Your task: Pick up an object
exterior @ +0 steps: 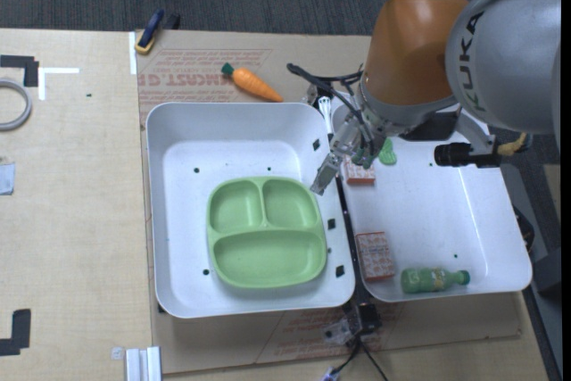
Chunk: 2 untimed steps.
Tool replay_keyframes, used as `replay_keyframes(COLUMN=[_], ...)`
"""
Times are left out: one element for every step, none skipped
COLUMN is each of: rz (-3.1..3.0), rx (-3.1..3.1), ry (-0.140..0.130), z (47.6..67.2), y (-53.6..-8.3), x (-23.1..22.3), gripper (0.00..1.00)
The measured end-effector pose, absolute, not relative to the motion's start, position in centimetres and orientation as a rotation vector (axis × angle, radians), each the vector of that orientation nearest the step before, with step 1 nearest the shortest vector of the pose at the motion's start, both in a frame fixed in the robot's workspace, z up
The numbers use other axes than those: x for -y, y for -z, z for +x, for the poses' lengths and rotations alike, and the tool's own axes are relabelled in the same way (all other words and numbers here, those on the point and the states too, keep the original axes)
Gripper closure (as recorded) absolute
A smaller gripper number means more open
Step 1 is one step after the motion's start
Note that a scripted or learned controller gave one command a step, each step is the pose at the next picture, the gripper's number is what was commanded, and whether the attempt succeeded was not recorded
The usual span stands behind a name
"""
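1. Overhead, the grey KUKA arm with its orange band (446, 31) took up the upper right of my view, reaching in over the back of the right white bin (486, 227).
2. Beside it sat the left white bin (178, 219), carrying a pale green three-compartment plastic plate (266, 232) in its middle.
3. At the arm's end the two-finger gripper (343, 158) hung low over the divide between the bins, near their back corner. I could not tell how far its fingers stood apart, and I saw nothing between them.
4. An orange toy carrot with a green top (252, 82) lay outside the bins on the cardboard behind the left one.
5. A small green plastic bottle (433, 279) lay on its side at the front of the right bin, long axis across the bin.
6. A small reddish printed packet (376, 254) lay just left of the bottle.
7. Nearest of all, a small red-and-white box (360, 178) lay just to the gripper's right and slightly forward, with a small green piece (386, 156) behind it. I judged that box the likeliest pick: a short shift right and down.
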<state>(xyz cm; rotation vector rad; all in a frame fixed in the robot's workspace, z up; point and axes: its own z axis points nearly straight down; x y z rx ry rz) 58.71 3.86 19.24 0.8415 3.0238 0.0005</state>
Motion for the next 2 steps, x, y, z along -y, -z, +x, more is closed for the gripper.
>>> replay_keyframes(rz=[0.529,0.534], rx=[-3.096,-3.091], ry=[0.0,-0.002], z=[53.5,53.6], y=[-19.2,-20.2], x=[-4.9,-4.9], gripper=[0.0,1.0])
